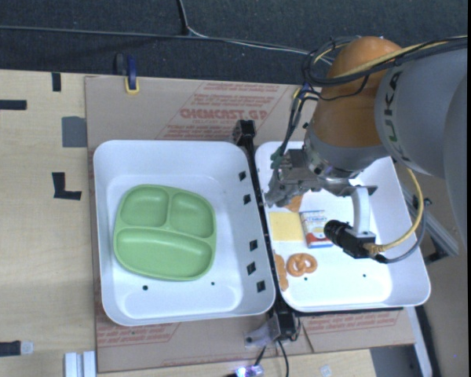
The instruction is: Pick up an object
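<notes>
Beneath the grey arm's gripper (286, 191), whose state could not be told, a flat yellow square slice (285, 226) was seen just beside a pretzel (301, 265) in the right white bin (392, 285); thin and probably light, it was judged best pinched at an edge.

Two white bins (173, 157), one green divided plate (165, 232), one yellow cheese slice (285, 227), one pretzel (301, 265), one small printed packet (315, 228).

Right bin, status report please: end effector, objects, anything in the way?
End effector low over right bin, left side. Yellow slice, pretzel, small packet lying loose beside it. Green tray in left bin.
</notes>
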`<state>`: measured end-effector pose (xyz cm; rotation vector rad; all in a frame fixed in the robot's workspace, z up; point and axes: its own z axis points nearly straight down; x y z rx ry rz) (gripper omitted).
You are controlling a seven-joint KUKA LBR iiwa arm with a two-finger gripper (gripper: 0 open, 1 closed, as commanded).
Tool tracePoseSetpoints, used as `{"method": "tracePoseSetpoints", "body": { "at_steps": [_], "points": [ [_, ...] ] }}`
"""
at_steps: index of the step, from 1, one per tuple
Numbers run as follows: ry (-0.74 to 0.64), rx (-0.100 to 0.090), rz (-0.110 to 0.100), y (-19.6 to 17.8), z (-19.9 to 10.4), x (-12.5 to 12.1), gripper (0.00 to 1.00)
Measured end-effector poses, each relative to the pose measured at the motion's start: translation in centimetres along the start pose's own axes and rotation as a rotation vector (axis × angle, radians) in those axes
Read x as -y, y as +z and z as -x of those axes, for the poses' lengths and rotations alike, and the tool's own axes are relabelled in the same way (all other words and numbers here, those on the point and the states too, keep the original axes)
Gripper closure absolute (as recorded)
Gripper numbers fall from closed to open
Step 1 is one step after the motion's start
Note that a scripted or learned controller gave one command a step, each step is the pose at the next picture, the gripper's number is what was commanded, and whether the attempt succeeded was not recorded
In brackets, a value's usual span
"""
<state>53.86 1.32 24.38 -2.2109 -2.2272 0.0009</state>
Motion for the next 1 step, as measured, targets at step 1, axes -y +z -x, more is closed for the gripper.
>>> {"method": "tracePoseSetpoints", "body": {
  "at_steps": [1],
  "points": [
    [0.0, 0.001, -0.002, 0.86, -5.63, 2.15, 1.0]
  ]
}}
